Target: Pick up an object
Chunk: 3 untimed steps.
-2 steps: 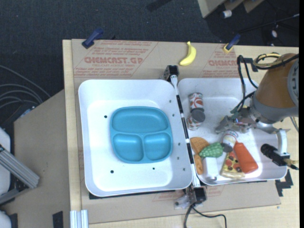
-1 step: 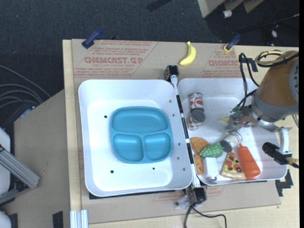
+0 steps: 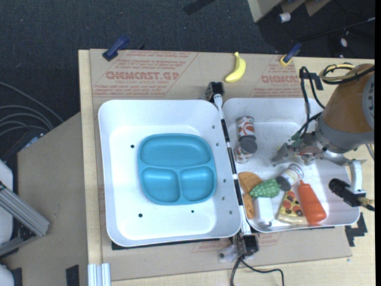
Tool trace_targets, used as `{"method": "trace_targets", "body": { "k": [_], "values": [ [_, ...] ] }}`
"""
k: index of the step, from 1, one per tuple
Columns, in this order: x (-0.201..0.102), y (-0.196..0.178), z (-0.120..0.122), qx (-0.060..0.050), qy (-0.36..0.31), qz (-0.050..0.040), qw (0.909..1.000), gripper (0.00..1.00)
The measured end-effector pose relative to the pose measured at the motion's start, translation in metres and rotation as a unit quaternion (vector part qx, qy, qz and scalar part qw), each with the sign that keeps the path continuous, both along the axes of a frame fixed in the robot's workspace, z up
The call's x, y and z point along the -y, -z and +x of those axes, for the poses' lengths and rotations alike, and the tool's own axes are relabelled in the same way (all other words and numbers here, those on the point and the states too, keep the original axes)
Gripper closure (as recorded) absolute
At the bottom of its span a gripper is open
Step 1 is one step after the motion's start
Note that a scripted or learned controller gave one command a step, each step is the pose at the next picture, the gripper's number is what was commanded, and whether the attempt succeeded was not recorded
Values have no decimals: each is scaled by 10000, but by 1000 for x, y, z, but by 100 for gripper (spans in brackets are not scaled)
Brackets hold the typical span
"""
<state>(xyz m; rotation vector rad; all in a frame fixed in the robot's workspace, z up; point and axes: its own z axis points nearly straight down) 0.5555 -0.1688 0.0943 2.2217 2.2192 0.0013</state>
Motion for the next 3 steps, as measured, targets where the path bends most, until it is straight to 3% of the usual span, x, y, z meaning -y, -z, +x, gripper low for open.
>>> {"method": "trace_targets", "body": {
  "k": [1, 2, 3],
  "values": [
    [19, 9, 79, -5, -14, -1, 10000, 0],
    [19, -1, 80, 7, -18, -8, 10000, 100],
    [-15, -102, 31, -9, -11, 3, 10000, 100]
  ]
}}
